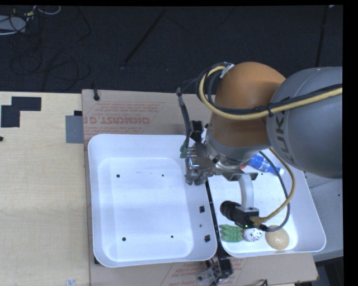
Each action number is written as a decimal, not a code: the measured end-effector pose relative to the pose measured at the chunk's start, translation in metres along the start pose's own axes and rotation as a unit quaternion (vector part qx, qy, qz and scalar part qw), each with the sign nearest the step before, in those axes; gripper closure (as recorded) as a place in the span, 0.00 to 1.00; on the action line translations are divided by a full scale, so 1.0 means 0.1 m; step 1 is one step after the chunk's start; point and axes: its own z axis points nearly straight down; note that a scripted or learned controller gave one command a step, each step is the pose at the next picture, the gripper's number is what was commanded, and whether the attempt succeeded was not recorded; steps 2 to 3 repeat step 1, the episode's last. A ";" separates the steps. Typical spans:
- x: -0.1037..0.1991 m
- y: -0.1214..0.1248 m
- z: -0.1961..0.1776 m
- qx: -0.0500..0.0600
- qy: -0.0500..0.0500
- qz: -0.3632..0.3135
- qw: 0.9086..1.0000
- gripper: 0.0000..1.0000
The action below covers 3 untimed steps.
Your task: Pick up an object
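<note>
1. The desk (pixel 39 201) is pale with a fine wood grain. It bears flat black patches (pixel 19 109) and a grey one near its far left part.
2. Beyond the desk lies a dark, speckled floor (pixel 123 44), with thin cables (pixel 22 17) trailing at its far left corner.
3. A brown cardboard sheet (pixel 128 114) with red mirrored lettering lies under both bins.
4. The left bin (pixel 92 184) is smooth white plastic, shallow, with rounded corners. A few small dark dots mark its base.
5. The right bin (pixel 313 234) is the same make and touches the left bin along a dark seam.
6. The arm (pixel 302 123) is matt grey with a glossy orange band. A yellow cable loops over it.
7. The gripper (pixel 194 170) hangs above the seam between the bins, at the far half. Whether it is released or clenched I cannot tell, and nothing can be seen held in it.
8. The things to pick lie in the right bin. A blue item (pixel 262 163) shows at the arm's edge.
9. Along the near wall lie a ridged green piece (pixel 228 232), a white spotted ball (pixel 253 236) and a smooth tan lump (pixel 277 239), close together in a row.
</note>
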 end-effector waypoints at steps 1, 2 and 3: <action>0.01 -0.01 -0.02 -0.001 0.001 0.000 1.000 0.00; 0.01 -0.01 -0.02 -0.001 0.001 0.000 1.000 0.00; 0.01 -0.01 -0.02 -0.001 0.001 0.000 1.000 0.00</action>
